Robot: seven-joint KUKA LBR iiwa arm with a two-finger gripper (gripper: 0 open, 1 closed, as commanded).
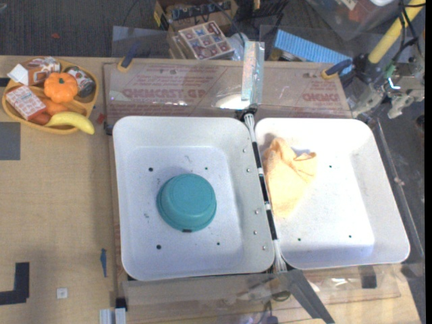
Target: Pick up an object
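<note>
A teal bowl (187,202) lies upside down near the middle of the left white bin (135,147). A crumpled yellow cloth (288,174) lies in the right white bin (364,181), up against the bin's left wall by the divider between the two bins. The cloth reaches from the bin's upper left down to about mid-height.
A yellow dish (40,113) of toy food with a small pumpkin and a banana sits on the bench at the far left. Clear plastic panels (175,90) stand behind the bins. Boxes and cables (199,36) lie beyond them, and cabled equipment (395,90) stands at the upper right.
</note>
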